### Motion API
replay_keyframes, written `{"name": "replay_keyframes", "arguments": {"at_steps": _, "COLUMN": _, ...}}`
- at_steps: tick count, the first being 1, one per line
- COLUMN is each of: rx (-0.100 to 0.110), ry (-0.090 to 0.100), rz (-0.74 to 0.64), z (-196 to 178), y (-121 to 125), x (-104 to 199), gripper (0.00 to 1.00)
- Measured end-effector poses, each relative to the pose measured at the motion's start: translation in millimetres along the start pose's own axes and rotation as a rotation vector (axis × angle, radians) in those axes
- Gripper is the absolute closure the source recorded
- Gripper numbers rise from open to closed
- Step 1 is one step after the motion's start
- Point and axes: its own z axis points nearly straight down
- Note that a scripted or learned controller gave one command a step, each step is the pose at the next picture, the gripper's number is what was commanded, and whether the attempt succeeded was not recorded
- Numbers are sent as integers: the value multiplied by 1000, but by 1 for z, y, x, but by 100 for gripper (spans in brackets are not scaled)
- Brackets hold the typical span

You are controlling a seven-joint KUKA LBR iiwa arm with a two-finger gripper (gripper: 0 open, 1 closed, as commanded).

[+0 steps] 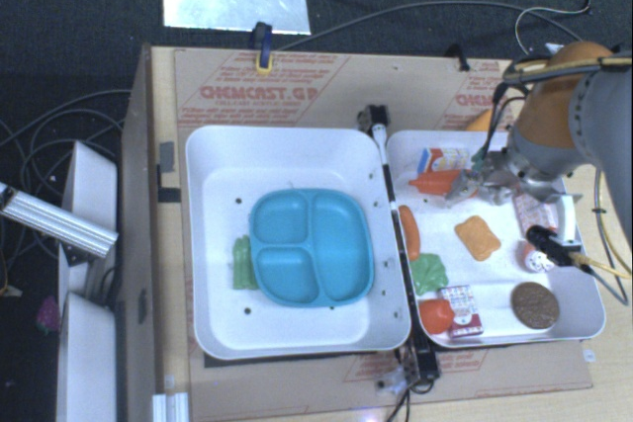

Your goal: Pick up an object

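Note:
My gripper [463, 187] hangs low over the upper middle of the right bin [593, 311], at the end of the grey arm with its orange band [546, 109]. Its tip is right beside a red-orange piece [433, 181], and I cannot make out whether the two touch. A white box with blue and red print [442, 158] lies just behind that piece. Below the gripper lie an orange cracker-like slab [478, 237] and a long orange piece [408, 230] along the bin's left wall.
The right bin also holds a green piece [427, 272], a red round item [435, 314], a red-white packet [463, 307], a brown disc [534, 304], a pink-white packet [536, 212] and a small white ball [535, 261]. In the left bin [218, 173], a blue divided plate [312, 245] partly covers a green item [241, 263].

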Motion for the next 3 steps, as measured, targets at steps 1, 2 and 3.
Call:
{"name": "replay_keyframes", "arguments": {"at_steps": 1, "rx": 1, "ry": 1, "rz": 2, "z": 0, "y": -50, "x": 31, "gripper": 0}}
{"name": "replay_keyframes", "arguments": {"at_steps": 2, "rx": -1, "ry": 0, "rz": 1, "z": -11, "y": -49, "x": 31, "gripper": 100}}
{"name": "replay_keyframes", "arguments": {"at_steps": 3, "rx": -1, "ry": 0, "rz": 0, "z": -11, "y": -49, "x": 31, "gripper": 0}}
